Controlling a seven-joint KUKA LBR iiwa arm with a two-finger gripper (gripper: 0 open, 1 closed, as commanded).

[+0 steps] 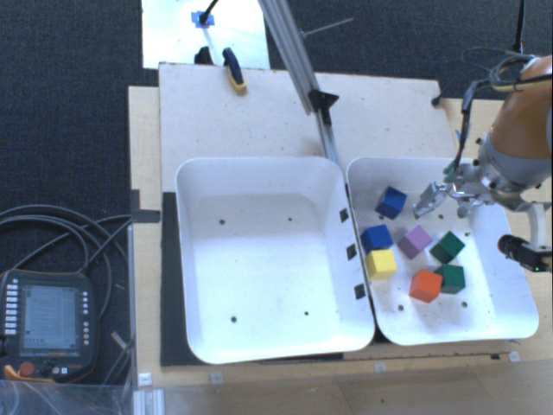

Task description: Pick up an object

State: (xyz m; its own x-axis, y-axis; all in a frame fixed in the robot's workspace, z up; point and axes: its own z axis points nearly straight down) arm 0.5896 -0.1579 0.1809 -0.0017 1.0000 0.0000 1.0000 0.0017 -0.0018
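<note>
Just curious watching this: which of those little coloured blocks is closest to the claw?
The purple block, lying just below the gripper. The upper blue block sits slightly farther to its left; the other blocks lie lower.

Floor: dark carpet (69,76) around the bench.
Bench: pale wooden top (143,232) — a lighter speckled board (259,115) lies over its far part.
Near left: a teach pendant (47,322) with black cables (60,223).
Far: a bright reflective sheet (173,24).

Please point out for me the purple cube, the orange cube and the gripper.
purple cube (416,239), camera view, on its top face.
orange cube (425,284), camera view, on its top face.
gripper (429,200), camera view, midway between its fingertips.
</note>
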